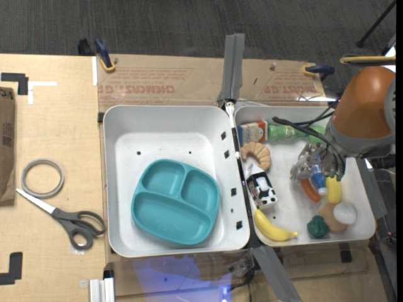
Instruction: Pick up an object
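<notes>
My gripper (311, 164) hangs low inside the right bin (286, 112), at its right-middle, under the orange-banded wrist (365, 102). It is just above a cluster of small toys: an orange carrot-like piece (309, 189), a blue item (318, 181) and a yellow piece (334, 191). Further left lie a croissant (257, 154), a black-and-white cow toy (262, 190) and a banana (274, 229). A small carton (254, 131) and a green bottle (288, 131) rest along the far wall. A green lump (318, 227) and a tan-and-white item (340, 215) sit near the front right corner.
The left bin (119, 187) holds a teal divided plate (175, 201). On the bench to the left lie scissors (66, 218) and a tape roll (42, 177). A grey divider post (233, 65) rises between the bins at the back.
</notes>
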Robot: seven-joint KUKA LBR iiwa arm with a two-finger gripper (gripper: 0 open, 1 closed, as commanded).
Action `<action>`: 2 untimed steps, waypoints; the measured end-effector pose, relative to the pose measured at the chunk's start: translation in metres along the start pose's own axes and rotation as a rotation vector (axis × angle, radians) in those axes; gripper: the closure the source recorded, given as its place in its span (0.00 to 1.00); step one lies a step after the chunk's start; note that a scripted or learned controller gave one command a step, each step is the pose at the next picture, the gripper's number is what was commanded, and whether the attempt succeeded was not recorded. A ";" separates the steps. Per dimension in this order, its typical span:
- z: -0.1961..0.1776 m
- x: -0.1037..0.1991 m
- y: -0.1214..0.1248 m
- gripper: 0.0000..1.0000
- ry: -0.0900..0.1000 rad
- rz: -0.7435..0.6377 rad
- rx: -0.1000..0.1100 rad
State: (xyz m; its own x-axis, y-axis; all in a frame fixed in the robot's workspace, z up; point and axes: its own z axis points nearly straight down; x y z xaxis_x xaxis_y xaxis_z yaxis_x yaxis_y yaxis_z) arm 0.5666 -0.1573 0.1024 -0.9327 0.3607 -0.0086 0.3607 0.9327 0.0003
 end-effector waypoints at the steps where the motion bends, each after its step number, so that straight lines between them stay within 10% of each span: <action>1: 0.010 0.097 0.003 1.00 0.009 -0.018 0.000; 2: -0.208 0.047 0.003 1.00 0.006 0.286 0.002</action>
State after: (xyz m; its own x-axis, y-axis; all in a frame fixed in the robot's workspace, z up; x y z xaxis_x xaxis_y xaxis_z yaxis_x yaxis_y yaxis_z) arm 0.5221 -0.1365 0.3097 -0.7931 0.6090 -0.0027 0.6090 0.7931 -0.0002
